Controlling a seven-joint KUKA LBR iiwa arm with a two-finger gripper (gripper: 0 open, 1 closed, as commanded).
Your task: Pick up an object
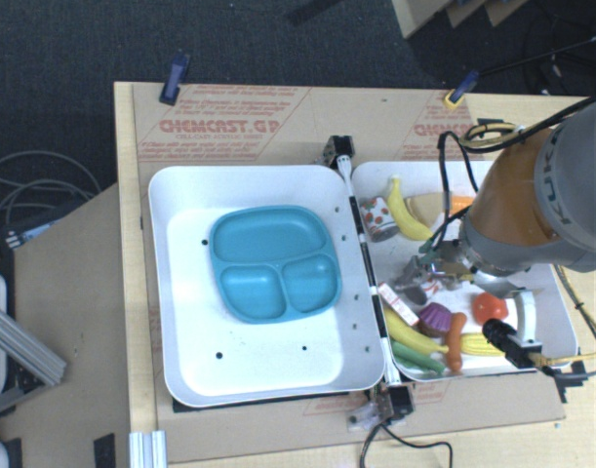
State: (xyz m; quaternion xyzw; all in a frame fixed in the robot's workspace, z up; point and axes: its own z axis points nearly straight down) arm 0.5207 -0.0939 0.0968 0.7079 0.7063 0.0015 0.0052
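Right bin [561, 331]: hand [426, 273] low among toy food [429, 331].

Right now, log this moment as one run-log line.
arm: over right bin | gripper: low among toy food, grasp unclear | banana: in right bin | blue tray: in left bin

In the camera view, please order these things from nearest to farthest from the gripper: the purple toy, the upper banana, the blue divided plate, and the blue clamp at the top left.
1. Purple toy, just below the gripper, in the right bin.
2. Upper banana, above the gripper, same bin.
3. Blue divided plate, in the left bin.
4. Blue clamp, at the bench's far left corner.
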